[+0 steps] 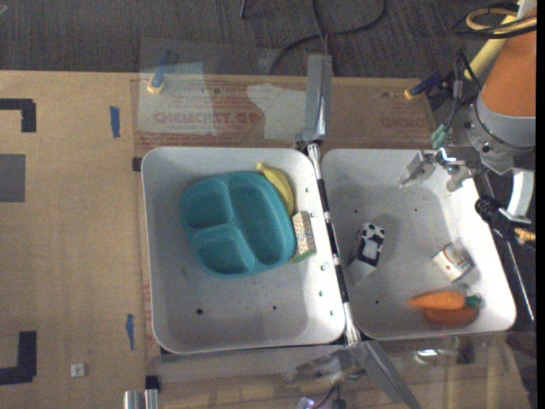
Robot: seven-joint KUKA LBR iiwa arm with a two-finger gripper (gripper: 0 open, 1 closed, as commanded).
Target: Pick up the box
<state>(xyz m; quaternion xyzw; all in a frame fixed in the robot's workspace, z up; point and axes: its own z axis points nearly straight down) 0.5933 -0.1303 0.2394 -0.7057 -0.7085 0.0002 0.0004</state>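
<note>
A small flat box (304, 233) with a speckled yellow-grey face lies in the left bin (247, 322), wedged between the teal plate and the bin's right wall. My gripper (434, 174) hangs over the back of the right bin (400, 203), well to the right of the box and apart from it. It is open, its two fingers spread with nothing between them. The grey arm with the orange band (511, 75) rises behind it at the right edge.
A teal divided plate (237, 224) fills the left bin's middle, with a banana (279, 184) at its back edge. The right bin holds a black-and-white cow toy (369, 244), a small white carton (451, 262) and a carrot (443, 305). Cables run at the right.
</note>
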